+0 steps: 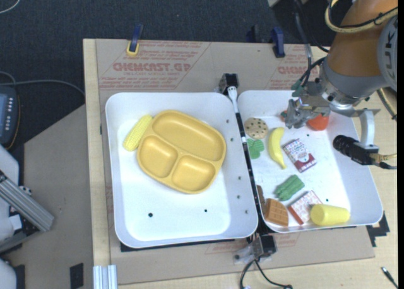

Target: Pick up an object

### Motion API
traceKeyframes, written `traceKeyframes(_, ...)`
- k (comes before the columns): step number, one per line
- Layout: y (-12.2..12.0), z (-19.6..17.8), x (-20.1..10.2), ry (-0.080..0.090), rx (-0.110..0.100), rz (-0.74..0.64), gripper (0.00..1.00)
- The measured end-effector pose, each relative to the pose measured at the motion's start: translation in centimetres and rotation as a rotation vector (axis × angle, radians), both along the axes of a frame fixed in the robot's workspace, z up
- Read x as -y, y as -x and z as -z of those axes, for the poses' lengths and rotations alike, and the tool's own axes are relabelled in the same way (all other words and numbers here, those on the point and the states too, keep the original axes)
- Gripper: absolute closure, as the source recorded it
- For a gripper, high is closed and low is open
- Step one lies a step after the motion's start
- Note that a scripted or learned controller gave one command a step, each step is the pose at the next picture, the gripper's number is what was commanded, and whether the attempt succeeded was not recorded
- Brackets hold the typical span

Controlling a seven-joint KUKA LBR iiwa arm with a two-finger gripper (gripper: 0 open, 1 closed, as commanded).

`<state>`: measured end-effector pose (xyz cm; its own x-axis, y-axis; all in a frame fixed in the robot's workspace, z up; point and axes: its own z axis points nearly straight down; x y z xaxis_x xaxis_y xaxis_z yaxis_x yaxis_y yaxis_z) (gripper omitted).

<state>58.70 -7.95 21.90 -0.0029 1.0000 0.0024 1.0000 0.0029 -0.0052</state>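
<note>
My gripper hangs over the back of the right bin, under the grey and orange wrist. A small orange-red object lies just right of it, partly hidden by the gripper. A round brown cookie sits to the gripper's left, and a yellow banana lies in front of it. Nothing shows between the gripper's tips.
The right bin also holds a green piece, a red-white packet, a green pod, a waffle, another red packet and a yellow cup. In the left bin lie a yellow divided plate and a corn cob.
</note>
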Motion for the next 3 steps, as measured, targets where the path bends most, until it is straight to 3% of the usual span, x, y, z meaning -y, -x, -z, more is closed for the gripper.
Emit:
traceKeyframes(1,4.8,-0.9,-3.7,0.000,0.000,0.000,1.00)
traceKeyframes(2,7.7,0.5,-4.9,0.001,0.000,0.004,1.00)
traceKeyframes(3,8.7,-0.7,-5.6,0.001,0.003,0.002,1.00)
